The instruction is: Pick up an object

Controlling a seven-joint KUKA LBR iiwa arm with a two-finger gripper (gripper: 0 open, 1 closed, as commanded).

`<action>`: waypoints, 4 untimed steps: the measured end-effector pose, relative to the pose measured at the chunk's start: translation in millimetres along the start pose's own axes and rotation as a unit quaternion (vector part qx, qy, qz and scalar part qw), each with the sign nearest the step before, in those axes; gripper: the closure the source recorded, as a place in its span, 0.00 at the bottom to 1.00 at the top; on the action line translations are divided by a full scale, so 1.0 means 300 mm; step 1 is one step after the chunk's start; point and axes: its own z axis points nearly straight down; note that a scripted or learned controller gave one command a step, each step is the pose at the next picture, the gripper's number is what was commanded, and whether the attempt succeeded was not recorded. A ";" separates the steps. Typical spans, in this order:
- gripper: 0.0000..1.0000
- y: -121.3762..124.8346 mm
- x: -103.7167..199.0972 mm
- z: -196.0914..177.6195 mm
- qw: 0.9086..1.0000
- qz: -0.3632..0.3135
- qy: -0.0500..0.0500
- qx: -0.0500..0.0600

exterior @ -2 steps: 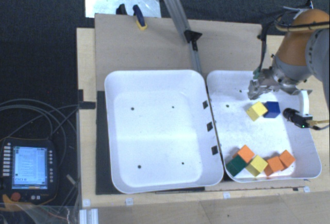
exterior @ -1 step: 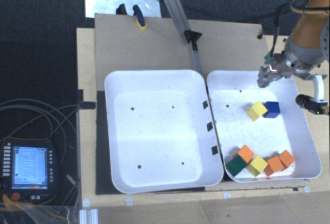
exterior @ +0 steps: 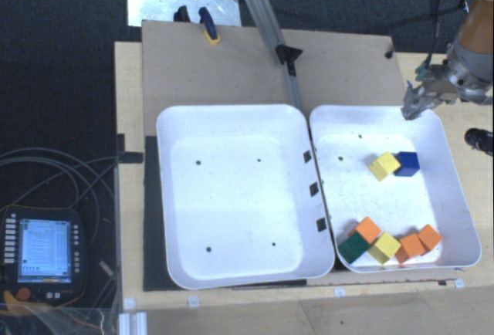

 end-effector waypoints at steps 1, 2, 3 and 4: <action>1.00 0.005 0.000 -0.069 1.000 -0.001 0.001 0.001; 1.00 -0.101 0.154 -0.041 1.000 -0.003 0.002 0.004; 1.00 -0.187 0.319 -0.009 1.000 -0.003 0.003 0.005; 1.00 -0.265 0.508 -0.035 1.000 -0.004 0.003 0.004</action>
